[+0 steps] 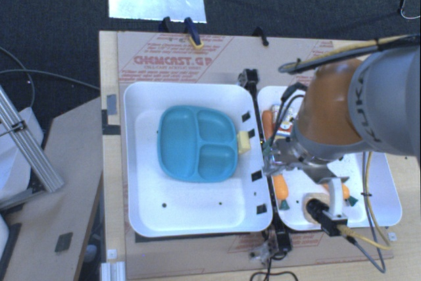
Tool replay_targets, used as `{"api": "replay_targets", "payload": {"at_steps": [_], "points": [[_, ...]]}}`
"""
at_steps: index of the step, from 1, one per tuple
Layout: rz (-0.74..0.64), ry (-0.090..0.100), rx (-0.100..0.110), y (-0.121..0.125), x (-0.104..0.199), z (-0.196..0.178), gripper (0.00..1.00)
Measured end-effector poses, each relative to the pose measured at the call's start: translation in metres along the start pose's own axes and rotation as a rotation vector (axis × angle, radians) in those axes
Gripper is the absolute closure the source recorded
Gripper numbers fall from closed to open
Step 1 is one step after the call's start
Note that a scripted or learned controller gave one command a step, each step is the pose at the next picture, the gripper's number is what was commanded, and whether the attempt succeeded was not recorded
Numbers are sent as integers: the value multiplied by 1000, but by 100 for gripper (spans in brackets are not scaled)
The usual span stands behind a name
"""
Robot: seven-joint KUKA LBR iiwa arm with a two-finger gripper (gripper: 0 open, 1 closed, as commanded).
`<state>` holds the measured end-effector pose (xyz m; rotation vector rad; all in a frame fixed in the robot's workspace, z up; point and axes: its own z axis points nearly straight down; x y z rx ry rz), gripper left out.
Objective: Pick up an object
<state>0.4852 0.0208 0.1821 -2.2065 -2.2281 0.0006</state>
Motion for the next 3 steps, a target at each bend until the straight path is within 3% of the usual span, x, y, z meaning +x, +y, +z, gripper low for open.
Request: {"api": "replay_targets", "payload": {"at_steps": [1, 2, 3], "points": [[1, -1, -18, 3, 26, -113, 100], [-2, 1, -15, 2, 87, -195, 100], [-2, -3, -9, 2, 84, -202, 100]]}}
